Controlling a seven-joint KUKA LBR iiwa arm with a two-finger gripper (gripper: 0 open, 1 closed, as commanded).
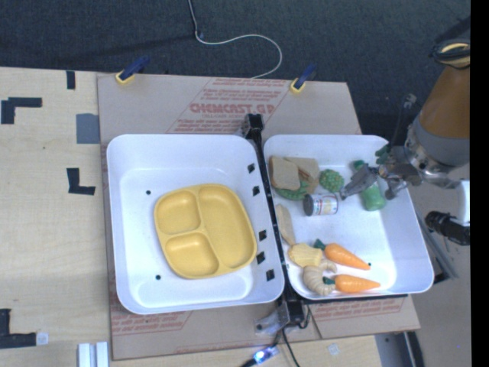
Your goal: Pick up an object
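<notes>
Where tool (372, 180) hovers | green toy (374, 198) below | jar (322, 204) beside

- Left bin (130, 205): a plate (205, 229) lies in its middle.
- Right bin (405, 258): sandwich (293, 173) at far left, broccoli (331, 180) just right of it, can (322, 204) nearer, two carrots (345, 255) near edge.

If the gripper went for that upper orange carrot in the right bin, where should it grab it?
Probably across the thick middle of the upper carrot, coming straight down from above. It lies flat and tapers toward the right, so the fingers should close across its narrow width. The pale pieces crowd its left end; its right half looks freer.
</notes>
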